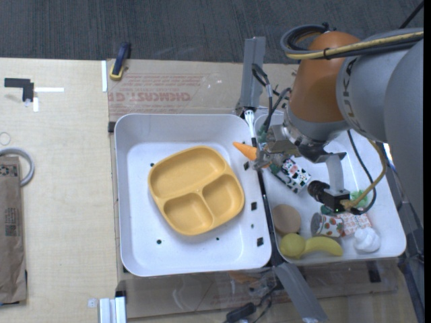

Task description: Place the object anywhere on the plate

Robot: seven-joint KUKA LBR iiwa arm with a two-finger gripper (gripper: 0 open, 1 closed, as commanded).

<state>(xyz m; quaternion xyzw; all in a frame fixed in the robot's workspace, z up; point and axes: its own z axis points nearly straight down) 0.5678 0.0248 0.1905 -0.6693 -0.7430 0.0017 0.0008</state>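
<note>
Reaching in from the right, the grey arm (377,79) hangs its pincer (261,155) over the wall between the two white bins. A small orange carrot (245,150) sits at the pincer's tip, right above the left bin's (135,200) right rim; it looks pinched between the fingers, though the wrist hides most of them, so I can't be sure. The yellow plate (195,190), split into three compartments, lies tilted in the middle of the left bin, near the carrot but apart from it. In the right bin (394,237) there is a black-and-white toy (294,174) just beside the pincer, a brown round lump (286,217), a yellow banana (322,246), a red-and-white spotted piece (328,225) and something white (367,239). A brown paper bag (12,227) lies on the tabletop (60,180) at far left.
</note>
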